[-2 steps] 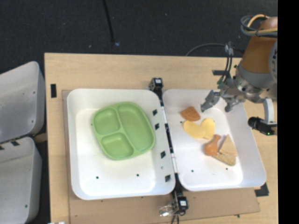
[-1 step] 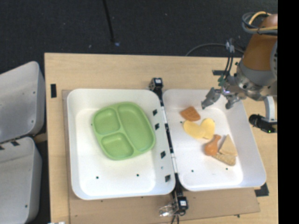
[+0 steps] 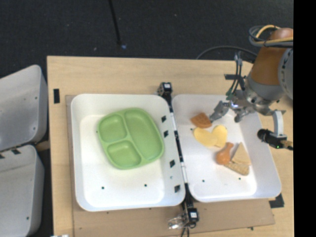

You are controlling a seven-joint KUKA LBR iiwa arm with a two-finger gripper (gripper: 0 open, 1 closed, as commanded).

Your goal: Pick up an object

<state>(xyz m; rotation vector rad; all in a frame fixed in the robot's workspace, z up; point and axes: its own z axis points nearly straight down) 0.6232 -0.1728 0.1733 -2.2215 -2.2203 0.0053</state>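
Observation:
The right bin (image 3: 217, 186) holds several food-like pieces. A small brown-orange piece (image 3: 201, 120) lies near its upper middle, with a pale yellow piece (image 3: 211, 136) just below it. Lower right of those are an orange piece (image 3: 224, 154) and a tan bread-like wedge (image 3: 240, 161), touching each other. My gripper (image 3: 228, 113) hangs over the upper right part of this bin, above and to the right of the brown-orange piece. Its fingers (image 3: 217, 112) are spread open with only white bin floor between them.
The left bin (image 3: 89, 181) carries a green divided plate (image 3: 130, 138). A ridge with black clips (image 3: 174, 142) separates the two bins. The grey arm with its orange band (image 3: 266, 65) comes in from the right, and cables loop above it.

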